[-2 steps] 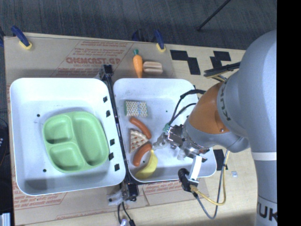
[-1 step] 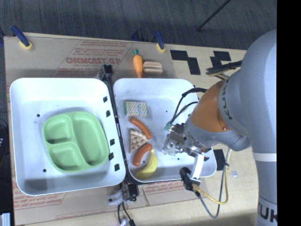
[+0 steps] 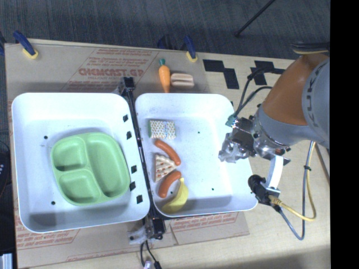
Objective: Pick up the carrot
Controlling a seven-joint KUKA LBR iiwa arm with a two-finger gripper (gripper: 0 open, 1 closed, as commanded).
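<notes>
Gripper (image 3: 231, 151) over right bin (image 3: 216, 108) near its right wall, open/shut state can't tell. Arm (image 3: 291, 105) reaches in from right, wrist bent down. Carrot (image 3: 164, 76) lies on desk (image 3: 101, 66) behind bins, beside hot dog toy (image 3: 182, 80).

Two white bins (image 3: 33, 206), one green divided plate (image 3: 88, 167), one carrot (image 3: 164, 77), two sausages (image 3: 168, 151), one banana (image 3: 177, 199), one cracker (image 3: 162, 129), one hot dog bun (image 3: 182, 80).
</notes>
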